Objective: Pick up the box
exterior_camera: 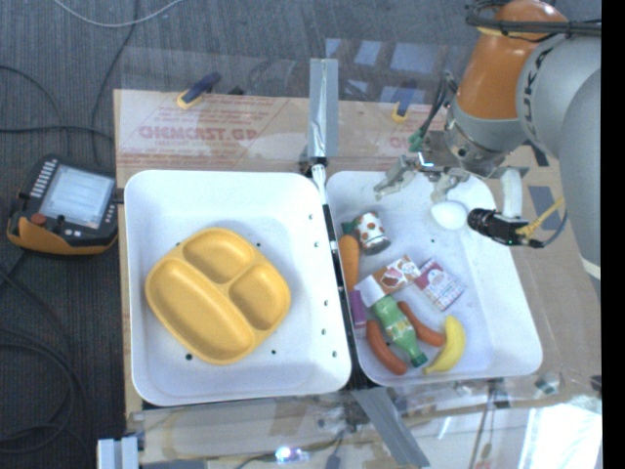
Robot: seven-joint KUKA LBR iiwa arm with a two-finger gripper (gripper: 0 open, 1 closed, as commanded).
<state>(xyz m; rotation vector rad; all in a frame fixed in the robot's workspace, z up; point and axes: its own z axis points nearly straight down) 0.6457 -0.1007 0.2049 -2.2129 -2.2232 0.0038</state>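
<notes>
Two white bins sit side by side on the worktop point(195, 130), and the grey arm point(571, 115) with its orange band reaches in from the right, over the far end of the right bin point(508, 330). Its hand point(422, 169) hangs above that bin's far rim, metal fingers point(395, 182) spread a little, gripping nothing.

Well off to the hand's left, the left bin point(156, 203) holds a yellow divided plate point(219, 292) with three hollows, lying near the middle.

Beyond that bin, further left of the hand and off the worktop, an orange-edged control tablet point(62, 206) lies on the dark carpet among black cables.

Nearer than the hand, in the right bin, the small things lie crowded together. A yellow banana point(448, 345) curves at the near end, well apart from the hand. Just beside it lie a green bottle point(397, 326) and two red-orange sausages point(422, 326), one on each side of the bottle. A carrot point(350, 259) runs along the bin's left wall. The box point(438, 285), small, white with red print, rests flat near the middle of the bin, below the hand and apart from it; a second little carton point(394, 275) touches its left side. A small printed can point(371, 230) lies tilted nearer the hand, and a white egg point(449, 215) sits just below and to the right of the hand.
</notes>
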